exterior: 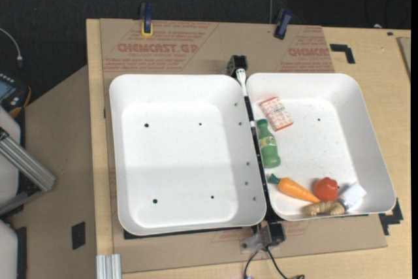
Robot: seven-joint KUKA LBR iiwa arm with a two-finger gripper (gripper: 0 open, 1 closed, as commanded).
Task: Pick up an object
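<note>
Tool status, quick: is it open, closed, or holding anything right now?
Tool: cannot be told from the camera view. The carrot and green bottle lie in the right bin.

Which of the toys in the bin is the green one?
The green bottle, lying along the left wall of the right bin. The carrot is orange, the tomato red, and the small packet white and red.

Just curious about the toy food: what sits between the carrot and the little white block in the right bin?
In the camera view, the red tomato sits between the carrot and white block, with the ginger root just below.
</note>
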